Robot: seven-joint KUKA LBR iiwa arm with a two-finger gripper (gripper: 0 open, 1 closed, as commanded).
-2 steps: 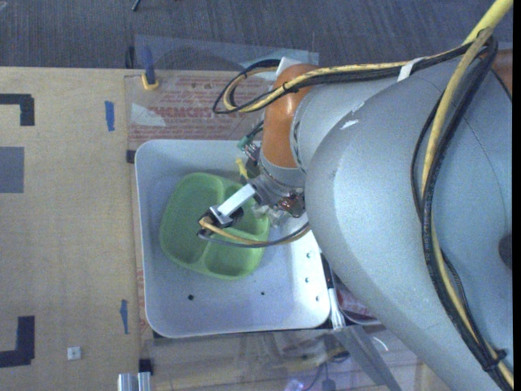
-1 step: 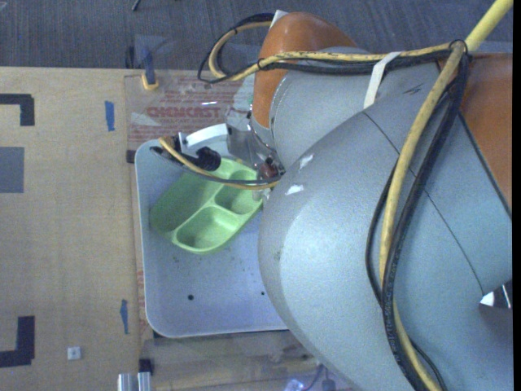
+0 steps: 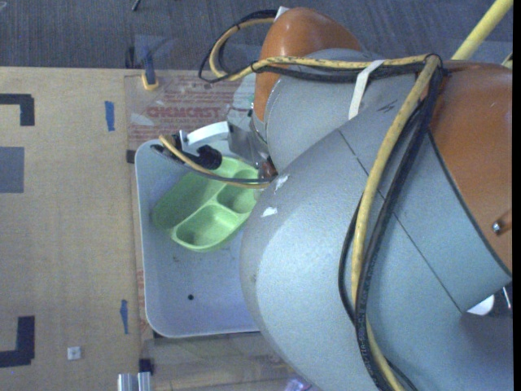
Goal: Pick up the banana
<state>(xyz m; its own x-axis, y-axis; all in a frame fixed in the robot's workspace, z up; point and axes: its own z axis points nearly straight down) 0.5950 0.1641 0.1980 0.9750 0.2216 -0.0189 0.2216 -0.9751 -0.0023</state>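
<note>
My grey arm (image 3: 366,218) with its orange band (image 3: 305,31) covers most of the right and middle of the camera view. It reaches down over the left white bin (image 3: 167,292). The gripper (image 3: 238,141) hangs at the bin's far side, just above the far end of a light green divided tray (image 3: 207,214), and the wrist hides most of it. The tray lies tilted in the bin's far half, with two hollow compartments showing.
The arm hides the bin's right part and everything to the right of it. A tan board (image 3: 65,218) with black marks and blue tape borders the bin on the left. A small dark speck (image 3: 190,297) lies on the bin floor near the front.
</note>
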